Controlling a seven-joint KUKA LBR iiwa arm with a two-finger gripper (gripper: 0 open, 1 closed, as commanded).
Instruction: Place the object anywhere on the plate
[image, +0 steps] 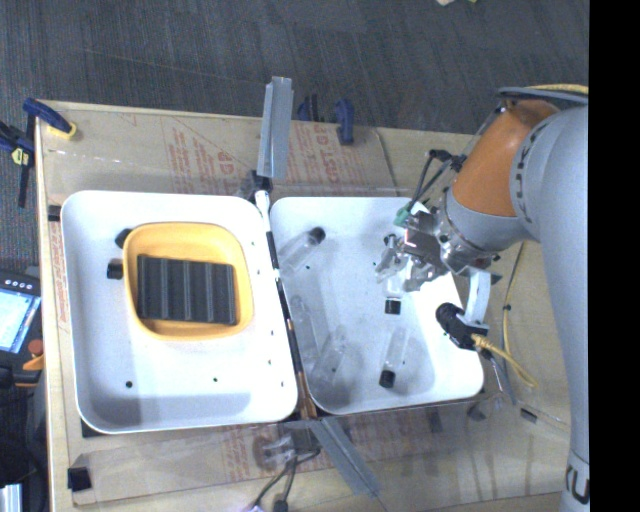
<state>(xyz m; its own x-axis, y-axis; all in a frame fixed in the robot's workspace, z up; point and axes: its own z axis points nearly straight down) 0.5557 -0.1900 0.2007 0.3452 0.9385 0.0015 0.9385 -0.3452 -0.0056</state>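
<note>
Gripper (397, 283) over right bin (460, 375), finger state can't tell. Clear tube w/ black cap (391, 360) lies below gripper, apart. Yellow plate (190, 277) in left bin (90, 385).

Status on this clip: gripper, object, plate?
Gripper low over right bin, nothing seen held. Clear tubes with black caps, one, lying in that bin. Yellow plate in left bin, dark ridged insert on it.
</note>
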